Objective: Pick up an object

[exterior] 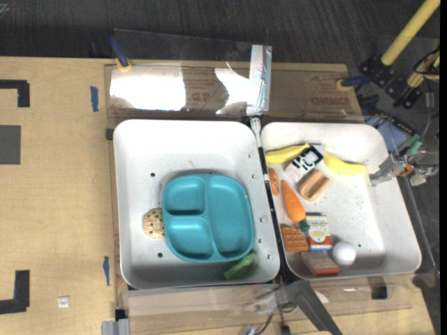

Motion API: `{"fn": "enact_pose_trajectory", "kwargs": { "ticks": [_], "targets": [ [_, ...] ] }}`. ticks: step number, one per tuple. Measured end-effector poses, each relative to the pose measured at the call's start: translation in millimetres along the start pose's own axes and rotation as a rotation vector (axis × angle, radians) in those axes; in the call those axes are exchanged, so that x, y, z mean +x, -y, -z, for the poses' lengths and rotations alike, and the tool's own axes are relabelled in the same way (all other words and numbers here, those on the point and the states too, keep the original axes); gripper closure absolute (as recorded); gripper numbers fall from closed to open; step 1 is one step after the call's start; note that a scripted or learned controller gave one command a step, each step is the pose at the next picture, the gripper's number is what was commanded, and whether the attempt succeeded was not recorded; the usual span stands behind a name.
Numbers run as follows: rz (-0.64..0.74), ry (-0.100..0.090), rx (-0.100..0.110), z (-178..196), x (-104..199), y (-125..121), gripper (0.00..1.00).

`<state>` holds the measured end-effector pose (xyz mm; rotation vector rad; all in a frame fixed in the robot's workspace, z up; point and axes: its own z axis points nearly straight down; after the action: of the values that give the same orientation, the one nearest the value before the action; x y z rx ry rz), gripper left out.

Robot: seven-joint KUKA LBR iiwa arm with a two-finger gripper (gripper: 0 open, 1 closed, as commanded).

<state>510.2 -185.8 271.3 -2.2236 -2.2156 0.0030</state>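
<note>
The right bin [377, 222] holds several small items. Among them are two yellow bananas [285, 154] [343, 165], a black-and-white piece [306, 161], a tan bread roll [312, 184] and an orange carrot [293, 199]. Nearer the front lie a waffle [294, 239], a small carton [318, 230], a white ball [343, 253] and a reddish block [320, 264]. My gripper [394, 167] hangs at the right rim of this bin, just right of the second banana, with nothing seen in it.
The left bin [133, 152] holds a teal divided plate [208, 216], a cookie [152, 222] at its left and a green piece [241, 265] at its front. A clear panel [188, 86] stands behind the bins. Cables and a yellow pole [413, 23] crowd the far right.
</note>
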Motion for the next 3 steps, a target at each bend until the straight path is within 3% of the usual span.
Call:
{"fn": "enact_pose_trajectory", "kwargs": {
  "ticks": [1,2,3],
  "targets": [
    [0.035,-0.003,0.008,-130,44,-51,0.00],
    [0.025,0.002,-0.007,-176,58,-94,0.00],
    [0.164,-0.001,0.001,-174,75,-83,0.00]
  ]
}}
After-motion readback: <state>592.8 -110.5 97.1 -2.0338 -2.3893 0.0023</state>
